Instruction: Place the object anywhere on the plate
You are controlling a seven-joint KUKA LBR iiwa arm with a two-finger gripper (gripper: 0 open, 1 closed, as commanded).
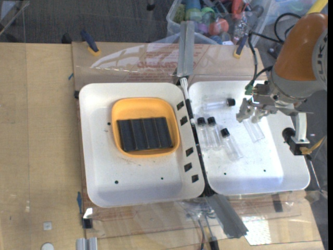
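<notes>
Gripper [253, 110] sits low over the right bin [270, 176] among clear black-capped vials [229, 146] — presumably hunting a pick — can't tell its opening or whether it has one; plate [144, 107], yellow with a dark ribbed insert, waits in the left bin [104, 176].

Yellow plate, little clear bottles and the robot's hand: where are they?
yellow plate [120, 108]: camera view, on its bare upper-left rim.
clear bottles [227, 141]: camera view, on one bottle's clear body.
gripper [253, 111]: camera view, between its fingertips.
</notes>
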